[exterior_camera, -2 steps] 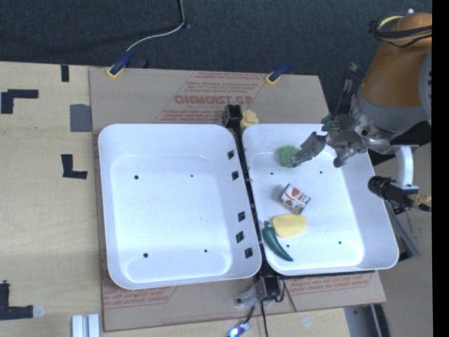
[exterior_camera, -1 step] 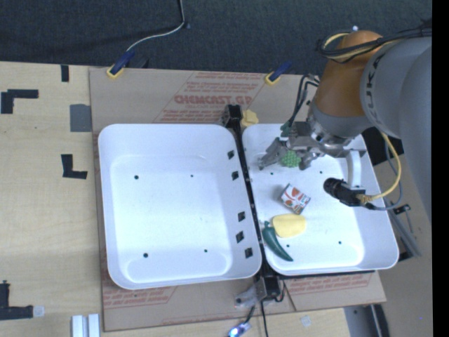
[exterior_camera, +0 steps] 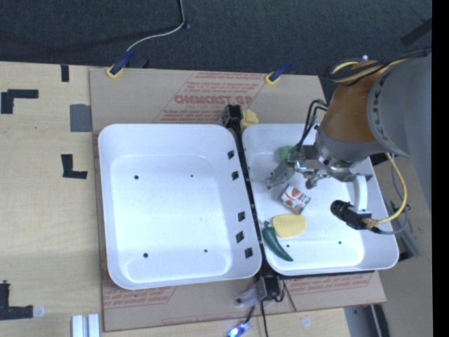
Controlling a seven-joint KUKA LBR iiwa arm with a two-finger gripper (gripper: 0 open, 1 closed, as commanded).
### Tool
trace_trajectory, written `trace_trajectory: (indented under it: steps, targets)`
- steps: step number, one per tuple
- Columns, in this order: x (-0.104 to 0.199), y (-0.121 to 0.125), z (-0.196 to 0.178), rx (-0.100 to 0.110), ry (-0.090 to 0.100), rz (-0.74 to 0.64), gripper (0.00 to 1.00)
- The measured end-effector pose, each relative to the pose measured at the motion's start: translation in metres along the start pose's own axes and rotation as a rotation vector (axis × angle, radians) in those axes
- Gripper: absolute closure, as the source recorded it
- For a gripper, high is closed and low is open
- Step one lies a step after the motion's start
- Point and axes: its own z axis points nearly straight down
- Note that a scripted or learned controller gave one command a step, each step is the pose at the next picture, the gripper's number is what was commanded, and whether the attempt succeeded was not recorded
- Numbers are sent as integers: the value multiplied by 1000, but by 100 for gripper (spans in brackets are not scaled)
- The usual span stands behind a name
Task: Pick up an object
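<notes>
The right bin holds several small things. A red and white can-like object lies near its middle. A yellow lump sits just below that, and a dark green pepper-like piece lies by the divider. A light green object rests at the back, partly hidden by the wrist. My gripper hangs over the right bin, just above the red and white object, open, with nothing between its fingers.
The left bin stands beside the right one, with a black divider strip between them. A small yellow piece sits at the divider's far end. Clamps hold the cardboard base.
</notes>
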Motion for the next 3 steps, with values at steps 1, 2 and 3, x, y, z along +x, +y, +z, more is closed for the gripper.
trace_trajectory:
  steps: [1,2,3]
  targets:
    - [-7,-47,55,-3,0,0,0]
    - [-7,-44,42,-6,0,-1,100]
    - [48,-62,-52,-10,3,-7,100]
